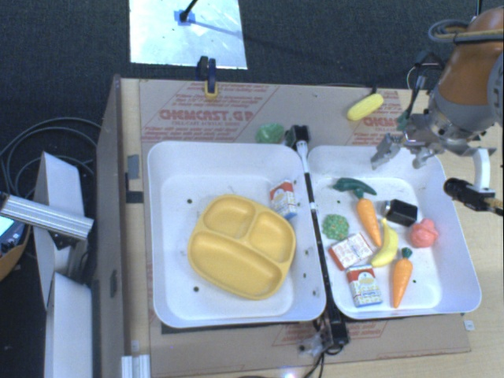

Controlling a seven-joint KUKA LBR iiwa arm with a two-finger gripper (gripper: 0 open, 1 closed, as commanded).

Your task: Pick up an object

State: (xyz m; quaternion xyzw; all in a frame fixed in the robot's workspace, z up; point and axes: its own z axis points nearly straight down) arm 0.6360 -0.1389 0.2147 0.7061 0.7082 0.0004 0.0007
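Observation:
My gripper (402, 151) hangs over the far rim of the right bin (453, 290), its two fingers spread open with nothing between them. Below it in that bin lie a dark green piece (354, 186), a black block (402, 211), an orange carrot (367, 220), a banana (387, 245), a pink toy (424, 233), a green broccoli (335, 227), two small red-and-white cartons (350, 250) (363, 284) and a second carrot (401, 280). The left bin (169, 211) holds a yellow divided plate (242, 245) and a small carton (283, 199).
A yellow toy (365, 106) lies on the cardboard behind the right bin, left of the arm. A green object (270, 134) sits behind the left bin. A clamp (207, 75) grips the cardboard's far edge. Cables and metal brackets lie off to the left.

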